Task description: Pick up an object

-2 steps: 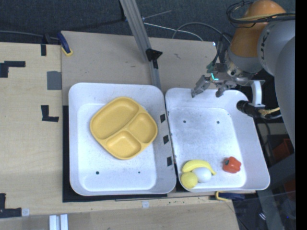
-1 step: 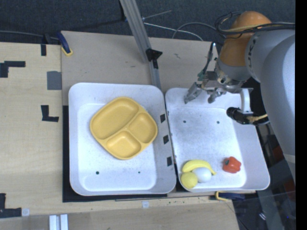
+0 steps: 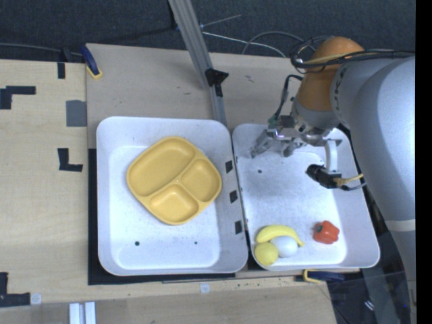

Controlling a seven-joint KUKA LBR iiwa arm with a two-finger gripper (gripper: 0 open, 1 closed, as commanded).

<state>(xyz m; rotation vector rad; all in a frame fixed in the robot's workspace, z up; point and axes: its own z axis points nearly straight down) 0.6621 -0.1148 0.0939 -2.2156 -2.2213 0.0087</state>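
Tabletop [image 3: 40,181] of pale wood carries two shallow white bins side by side. The left bin [image 3: 111,248] holds a yellow divided plate [image 3: 173,179] with three compartments, lying a little toward ten o'clock of the bin's middle. The right bin [image 3: 290,194] has its objects gathered along the six o'clock edge: a yellow lemon [image 3: 265,253], a white egg-shaped ball [image 3: 287,246] touching it, a yellow banana [image 3: 277,232] curving just above both, and a red pepper [image 3: 326,231] apart toward three o'clock. The grey arm [image 3: 385,133] with its orange band reaches in from three o'clock. Its pincer [image 3: 270,144] hangs over the right bin's twelve o'clock end, well apart from the objects; its fingers look spread apart, with nothing between them.
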